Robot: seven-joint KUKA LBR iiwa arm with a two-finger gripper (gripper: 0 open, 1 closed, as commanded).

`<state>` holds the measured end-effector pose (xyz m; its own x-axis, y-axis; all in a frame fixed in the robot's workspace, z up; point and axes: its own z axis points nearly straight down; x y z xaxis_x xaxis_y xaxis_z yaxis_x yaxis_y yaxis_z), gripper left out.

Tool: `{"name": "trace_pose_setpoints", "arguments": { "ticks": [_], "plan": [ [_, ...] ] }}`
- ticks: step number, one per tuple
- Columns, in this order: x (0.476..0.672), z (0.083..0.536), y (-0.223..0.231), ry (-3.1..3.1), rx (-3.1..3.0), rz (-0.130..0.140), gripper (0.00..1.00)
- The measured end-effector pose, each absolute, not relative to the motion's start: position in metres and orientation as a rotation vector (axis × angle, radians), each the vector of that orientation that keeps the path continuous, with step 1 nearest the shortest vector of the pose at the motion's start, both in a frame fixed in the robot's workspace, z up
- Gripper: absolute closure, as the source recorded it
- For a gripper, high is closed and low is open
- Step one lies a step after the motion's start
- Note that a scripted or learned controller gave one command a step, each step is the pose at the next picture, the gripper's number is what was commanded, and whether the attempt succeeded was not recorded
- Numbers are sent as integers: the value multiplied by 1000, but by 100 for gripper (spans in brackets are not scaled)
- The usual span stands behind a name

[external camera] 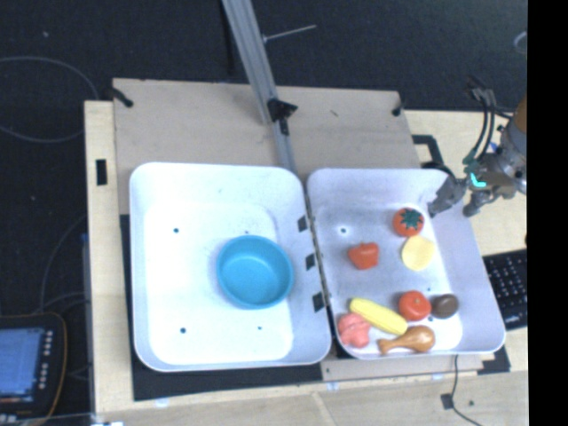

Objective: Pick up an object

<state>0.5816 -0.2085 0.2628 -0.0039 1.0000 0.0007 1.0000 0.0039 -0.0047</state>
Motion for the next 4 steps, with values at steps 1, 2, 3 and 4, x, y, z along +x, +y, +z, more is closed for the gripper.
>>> {"name": "trace_pose_setpoints", "arguments": {
  "ticks": [1,2,3,4],
  "plan": [
    [583,267,-209,-2228,-2218,-2,0],
    [582,203,-213,-2220,-2222,8,0],
    [588,142,-209,-2221,-2220,7,0],
    [589,102,-212,-2224,-2238,1,0]
  ]
}}
